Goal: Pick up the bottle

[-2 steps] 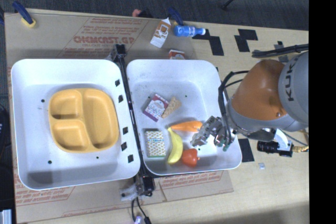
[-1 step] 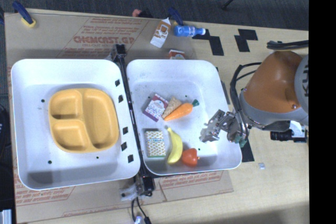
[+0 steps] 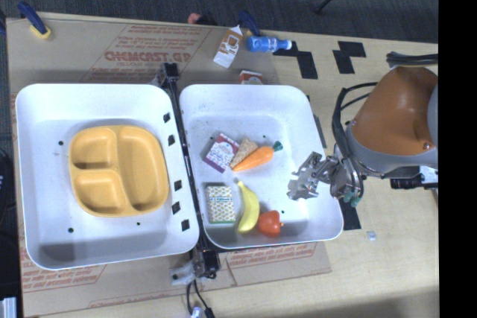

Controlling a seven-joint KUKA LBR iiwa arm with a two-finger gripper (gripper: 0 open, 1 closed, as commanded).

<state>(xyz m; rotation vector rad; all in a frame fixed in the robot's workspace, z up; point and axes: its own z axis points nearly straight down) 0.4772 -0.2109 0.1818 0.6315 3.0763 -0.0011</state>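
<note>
Though the task has barely begun, the gripper (image 3: pixel 304 181) hangs over the right bin (image 3: pixel 298 104), its grip impossible to judge. The blue bottle (image 3: pixel 262 44) lies untouched on the bench (image 3: pixel 387 264), beyond both 2 bins.

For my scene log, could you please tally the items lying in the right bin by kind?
Carrot: 1
Banana: 1
Tomato: 1
Small packets: 3
Total: 6
The bottle lies on the bench beyond the right bin, so it is not counted.
</note>
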